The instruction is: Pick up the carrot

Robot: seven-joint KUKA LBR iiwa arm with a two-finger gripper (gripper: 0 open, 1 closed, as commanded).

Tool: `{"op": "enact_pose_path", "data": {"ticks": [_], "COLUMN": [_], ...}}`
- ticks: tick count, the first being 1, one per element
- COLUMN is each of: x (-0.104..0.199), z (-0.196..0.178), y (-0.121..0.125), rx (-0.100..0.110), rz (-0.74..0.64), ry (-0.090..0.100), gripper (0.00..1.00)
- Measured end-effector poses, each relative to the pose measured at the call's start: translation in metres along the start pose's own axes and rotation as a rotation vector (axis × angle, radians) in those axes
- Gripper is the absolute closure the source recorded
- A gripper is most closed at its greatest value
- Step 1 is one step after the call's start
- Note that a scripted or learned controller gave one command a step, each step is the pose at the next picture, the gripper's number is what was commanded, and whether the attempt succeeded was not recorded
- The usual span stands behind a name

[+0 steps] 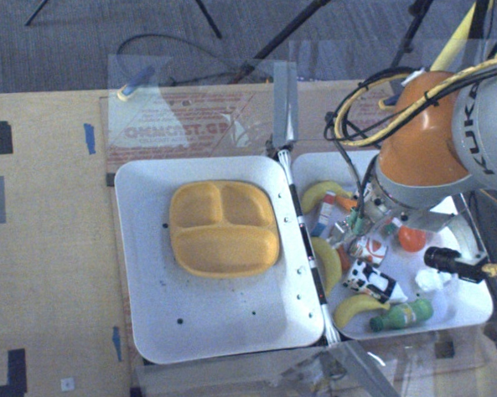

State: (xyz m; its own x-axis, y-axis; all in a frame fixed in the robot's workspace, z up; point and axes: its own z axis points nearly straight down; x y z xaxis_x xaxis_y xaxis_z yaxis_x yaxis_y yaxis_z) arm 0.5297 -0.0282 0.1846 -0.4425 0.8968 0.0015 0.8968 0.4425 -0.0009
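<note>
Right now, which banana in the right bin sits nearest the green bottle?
The bottom banana, its tip touching the green bottle. The other two lie higher, along the divider.

Yellow divided tray (223, 228) in left bin (143, 267); arm (425, 141) over cluttered right bin (477, 305).

High fixed camera, slanting down (both bins (143, 267) framed)

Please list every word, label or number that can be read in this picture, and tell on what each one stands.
"KUK", white letters cut off at the picture's edge, on the grey arm.
Reddish mirrored print on the clear sheet behind the bins: too blurred to read.
Small packets in the right bin: print too small to read.
</note>
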Motion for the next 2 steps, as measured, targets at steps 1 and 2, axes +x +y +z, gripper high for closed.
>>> {"op": "enact_pose_path", "data": {"ticks": [1,2], "x": [0.011,-0.069], "z": [0.0,-0.001], "y": [0.018,0.057], "rx": [-0.004,-0.006], "rz": [0.028,-0.297], "ry": [-0.003,-0.007], "gripper": [1.0,1.0]}}
